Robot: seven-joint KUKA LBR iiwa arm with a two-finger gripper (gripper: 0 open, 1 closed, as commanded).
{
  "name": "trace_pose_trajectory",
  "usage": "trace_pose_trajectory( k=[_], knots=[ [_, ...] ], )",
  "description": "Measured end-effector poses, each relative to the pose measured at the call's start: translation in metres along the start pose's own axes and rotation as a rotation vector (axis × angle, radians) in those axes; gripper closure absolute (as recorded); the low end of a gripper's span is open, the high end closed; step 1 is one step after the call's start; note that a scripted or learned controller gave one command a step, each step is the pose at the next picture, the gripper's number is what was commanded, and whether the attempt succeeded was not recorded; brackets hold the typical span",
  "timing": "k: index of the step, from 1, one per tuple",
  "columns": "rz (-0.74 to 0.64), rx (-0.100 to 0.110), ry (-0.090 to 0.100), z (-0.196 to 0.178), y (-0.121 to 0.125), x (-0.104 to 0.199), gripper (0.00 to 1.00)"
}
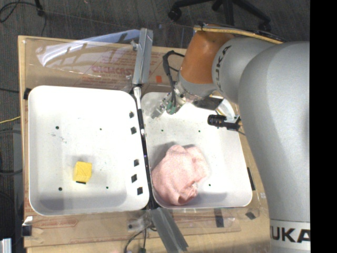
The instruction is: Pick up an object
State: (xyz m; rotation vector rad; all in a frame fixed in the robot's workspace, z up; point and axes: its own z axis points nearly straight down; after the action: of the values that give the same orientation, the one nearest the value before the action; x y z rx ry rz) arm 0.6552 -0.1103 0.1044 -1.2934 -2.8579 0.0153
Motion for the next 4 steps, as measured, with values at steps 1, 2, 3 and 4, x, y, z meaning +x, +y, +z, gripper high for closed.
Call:
trace_pose_trajectory(
  k=[1, 2, 3, 4],
  knots=[
    [0.002, 0.005, 0.003, 0.0, -0.002, 0.0, 0.0],
    [-0.273, -0.002, -0.003, 0.008, -0.007, 0.003, 0.0],
    [-0.045, -0.007, 0.004, 0.013, -0.041, -0.028, 0.0],
    [-0.051, -0.009, 0.001, 0.002, -0.04, -0.028, 1.0]
  ],
)
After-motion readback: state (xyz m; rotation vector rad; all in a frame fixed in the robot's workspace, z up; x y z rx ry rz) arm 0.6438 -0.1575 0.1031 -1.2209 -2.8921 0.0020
